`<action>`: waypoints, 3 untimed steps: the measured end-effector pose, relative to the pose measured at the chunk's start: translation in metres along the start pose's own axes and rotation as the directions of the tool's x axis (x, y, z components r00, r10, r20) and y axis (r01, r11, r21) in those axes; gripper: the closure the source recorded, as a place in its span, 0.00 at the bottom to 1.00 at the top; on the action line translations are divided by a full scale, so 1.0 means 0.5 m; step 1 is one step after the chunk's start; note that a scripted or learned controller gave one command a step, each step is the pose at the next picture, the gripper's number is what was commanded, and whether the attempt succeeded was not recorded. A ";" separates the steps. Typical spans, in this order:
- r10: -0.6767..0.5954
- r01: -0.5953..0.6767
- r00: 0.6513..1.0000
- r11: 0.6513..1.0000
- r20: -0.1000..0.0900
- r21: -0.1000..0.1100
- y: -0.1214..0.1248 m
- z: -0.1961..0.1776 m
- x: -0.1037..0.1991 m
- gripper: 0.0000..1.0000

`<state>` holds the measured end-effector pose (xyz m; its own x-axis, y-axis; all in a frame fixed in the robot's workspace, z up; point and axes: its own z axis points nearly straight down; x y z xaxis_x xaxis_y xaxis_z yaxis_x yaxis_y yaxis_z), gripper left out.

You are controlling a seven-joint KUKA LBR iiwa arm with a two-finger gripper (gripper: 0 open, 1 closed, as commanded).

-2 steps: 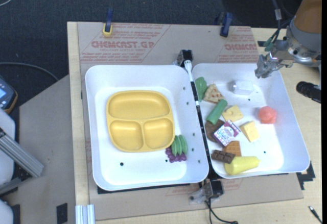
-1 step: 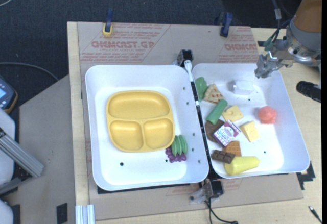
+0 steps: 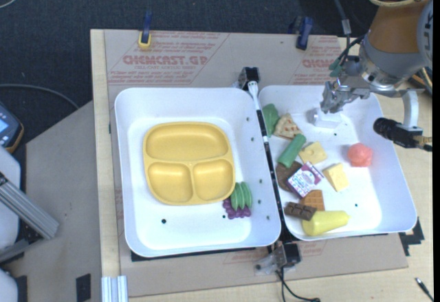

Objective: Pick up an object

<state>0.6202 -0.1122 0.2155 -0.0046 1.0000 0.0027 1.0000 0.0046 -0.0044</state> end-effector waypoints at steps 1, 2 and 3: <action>-0.001 0.001 1.000 1.000 0.000 -0.001 -0.029 -0.029 0.109 1.00; 0.000 0.000 1.000 1.000 0.000 0.001 -0.064 0.001 0.203 1.00; 0.002 -0.002 1.000 1.000 0.001 0.000 -0.085 -0.006 0.226 1.00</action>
